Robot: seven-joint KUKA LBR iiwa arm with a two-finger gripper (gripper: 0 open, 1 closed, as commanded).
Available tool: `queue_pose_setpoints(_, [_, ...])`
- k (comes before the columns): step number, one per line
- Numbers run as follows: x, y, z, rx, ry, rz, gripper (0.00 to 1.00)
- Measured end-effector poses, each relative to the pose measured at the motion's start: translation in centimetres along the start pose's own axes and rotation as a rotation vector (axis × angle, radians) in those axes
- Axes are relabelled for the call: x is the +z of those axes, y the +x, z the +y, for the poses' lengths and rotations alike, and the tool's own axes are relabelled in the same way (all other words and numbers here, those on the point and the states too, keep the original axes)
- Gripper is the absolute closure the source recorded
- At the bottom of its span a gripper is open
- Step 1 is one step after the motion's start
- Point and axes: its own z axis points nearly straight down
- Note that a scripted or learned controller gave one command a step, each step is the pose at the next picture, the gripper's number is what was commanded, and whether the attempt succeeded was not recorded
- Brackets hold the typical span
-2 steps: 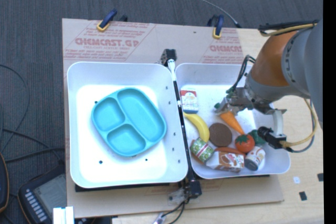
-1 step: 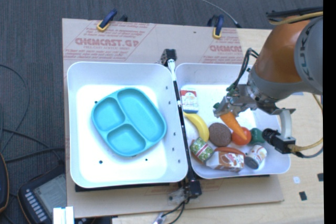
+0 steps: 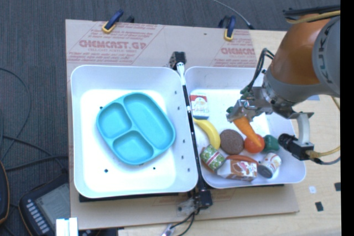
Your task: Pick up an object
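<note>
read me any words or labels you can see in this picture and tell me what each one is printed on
"CHEMCAST GP": red print on the brown board under the bins, upper left.
"CHEMCA...": the same print at upper right, partly hidden.
Labels on the small carton, the cans and the packet: too small to read.

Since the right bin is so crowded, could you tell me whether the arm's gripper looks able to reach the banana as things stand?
Probably yes. The banana lies uncovered near the bin's left wall, and the gripper hangs just right of it with bare bin floor between them.
</note>
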Motion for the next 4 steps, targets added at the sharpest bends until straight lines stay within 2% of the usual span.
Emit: queue_pose_setpoints(4, [-3.8, 0.0, 0.2, -0.001, -0.001, 0.000, 1.00])
